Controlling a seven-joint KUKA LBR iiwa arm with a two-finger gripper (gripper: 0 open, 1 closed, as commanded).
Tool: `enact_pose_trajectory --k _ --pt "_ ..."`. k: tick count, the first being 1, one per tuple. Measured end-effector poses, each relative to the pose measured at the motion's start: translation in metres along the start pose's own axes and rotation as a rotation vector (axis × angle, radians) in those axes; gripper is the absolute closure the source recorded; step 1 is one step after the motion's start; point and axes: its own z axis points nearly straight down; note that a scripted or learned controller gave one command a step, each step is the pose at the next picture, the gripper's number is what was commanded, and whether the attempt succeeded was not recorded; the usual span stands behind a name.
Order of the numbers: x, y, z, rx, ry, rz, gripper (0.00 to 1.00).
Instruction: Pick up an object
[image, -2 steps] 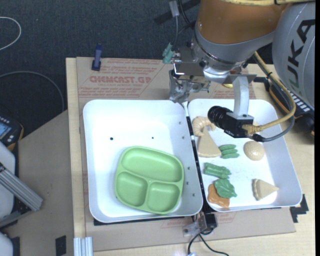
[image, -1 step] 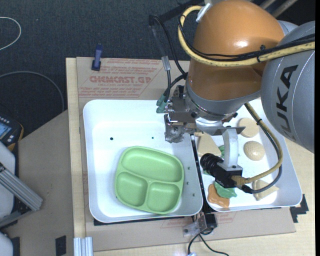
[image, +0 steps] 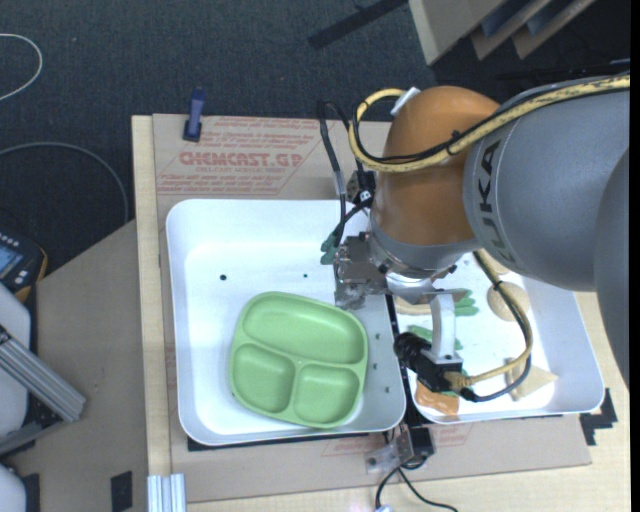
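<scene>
Green divided tray (image: 300, 358) lay in the left bin (image: 200, 260), arm (image: 520, 170) hung above the seam between bins, small items sat in the right bin (image: 580, 375), finger state impossible to tell

Divided tray (image: 300, 358) in left bin (image: 200, 260); right bin (image: 575, 340) contents unclear.

A pale green divided plate (image: 298, 358) lies flat and right side up in the left bin (image: 190, 300), toward its front right. Three compartments show: one long along the back, two smaller in front. Its right edge is near the bin's right wall.
</scene>
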Motion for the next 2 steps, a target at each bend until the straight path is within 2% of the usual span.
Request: enact_pose_trajectory --k 1,2 --pt "-0.018 -0.029 -0.015 -0.007 0.005 -0.004 1.0" --pt "-0.017 -0.027 -0.025 -0.01 0.006 -0.005 1.0"
